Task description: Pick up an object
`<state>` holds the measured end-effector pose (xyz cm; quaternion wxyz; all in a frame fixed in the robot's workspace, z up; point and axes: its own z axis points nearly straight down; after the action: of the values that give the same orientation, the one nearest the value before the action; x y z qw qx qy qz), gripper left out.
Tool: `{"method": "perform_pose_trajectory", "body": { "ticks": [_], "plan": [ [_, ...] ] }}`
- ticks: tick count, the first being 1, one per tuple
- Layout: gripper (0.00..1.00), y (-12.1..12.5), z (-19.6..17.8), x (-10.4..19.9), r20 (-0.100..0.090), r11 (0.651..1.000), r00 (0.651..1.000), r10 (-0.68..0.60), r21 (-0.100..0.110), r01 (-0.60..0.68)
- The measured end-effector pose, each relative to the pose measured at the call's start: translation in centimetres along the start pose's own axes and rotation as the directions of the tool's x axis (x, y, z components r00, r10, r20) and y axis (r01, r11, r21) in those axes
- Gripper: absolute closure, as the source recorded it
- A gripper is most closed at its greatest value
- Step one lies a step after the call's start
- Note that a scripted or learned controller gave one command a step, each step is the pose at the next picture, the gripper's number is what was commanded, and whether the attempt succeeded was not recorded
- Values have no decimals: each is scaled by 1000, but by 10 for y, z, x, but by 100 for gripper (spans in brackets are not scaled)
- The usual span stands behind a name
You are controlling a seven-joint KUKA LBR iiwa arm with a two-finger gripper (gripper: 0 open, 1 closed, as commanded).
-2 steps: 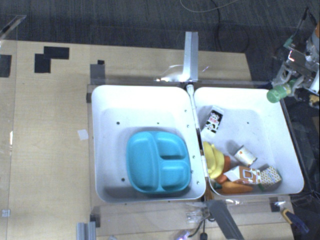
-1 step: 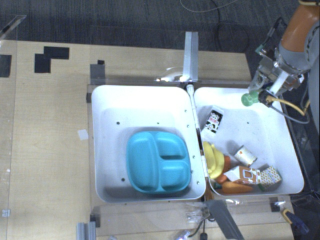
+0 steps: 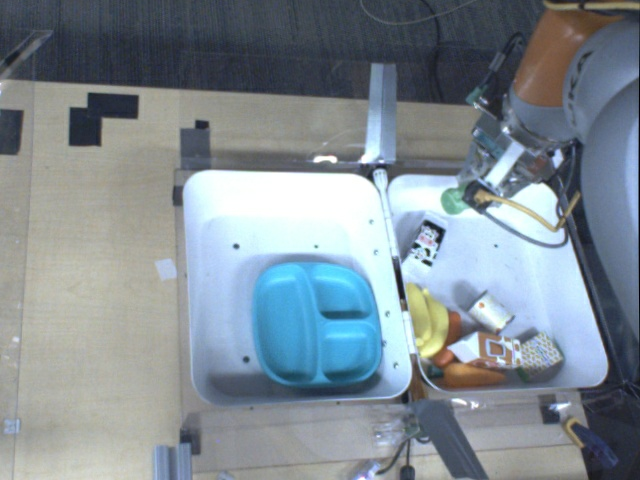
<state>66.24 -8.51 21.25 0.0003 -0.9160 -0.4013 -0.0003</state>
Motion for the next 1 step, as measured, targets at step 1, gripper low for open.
{"method": "perform_pose_trajectory", "body": {
  "ticks": [1],
  "plan": [
    [100, 8, -7, -32, 0, 963, 963, -270, -2, 270]
  ]
}}
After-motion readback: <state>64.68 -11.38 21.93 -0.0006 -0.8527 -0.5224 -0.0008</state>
